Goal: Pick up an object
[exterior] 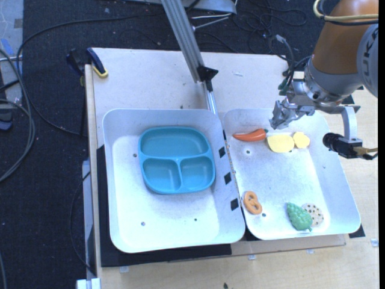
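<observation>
The arm comes in from the right, and its top is cut off by the picture's edge, so some dark letters on its side are cut off too and cannot be read. The gripper (278, 123) hangs over the back of the right bin (337, 188), just above the toys there, and it is too small and dark to tell if its jaws are spread or pressed together. Right under it lie an orange carrot (249, 135), a yellow round piece (280, 142) and a smaller yellow piece (301, 140), all close to the bin's back edge. The middle of this bin is bare white floor with room to move. Near the front edge sit an orange pretzel (252, 202), a green lump (299, 216) and a spotted cookie (313, 212); the lump covers part of the cookie. The left bin (120, 221) holds a blue tray (177, 159) with three parts.
</observation>
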Robot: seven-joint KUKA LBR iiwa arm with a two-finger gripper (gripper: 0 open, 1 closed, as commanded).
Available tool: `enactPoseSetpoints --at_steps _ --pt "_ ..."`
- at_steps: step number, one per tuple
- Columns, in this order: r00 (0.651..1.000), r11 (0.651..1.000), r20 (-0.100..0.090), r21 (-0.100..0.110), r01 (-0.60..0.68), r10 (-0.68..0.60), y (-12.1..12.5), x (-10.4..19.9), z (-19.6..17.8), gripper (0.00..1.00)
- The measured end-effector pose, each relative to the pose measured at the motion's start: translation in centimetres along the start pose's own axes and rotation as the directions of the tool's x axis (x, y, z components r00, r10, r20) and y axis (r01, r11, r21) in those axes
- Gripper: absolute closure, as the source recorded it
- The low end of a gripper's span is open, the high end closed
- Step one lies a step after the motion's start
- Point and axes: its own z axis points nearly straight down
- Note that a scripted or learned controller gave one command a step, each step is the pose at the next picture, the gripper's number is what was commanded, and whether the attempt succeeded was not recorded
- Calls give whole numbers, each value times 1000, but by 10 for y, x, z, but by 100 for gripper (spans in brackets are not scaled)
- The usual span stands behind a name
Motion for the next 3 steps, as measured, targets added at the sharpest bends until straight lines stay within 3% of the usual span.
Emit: enactPoseSetpoints --at_steps 1,3 --pt "1000 1000 -1 1 2 -2 -30 48 7 100" --pt "1000 1000 0 -1 0 0 -57 134 20 100"
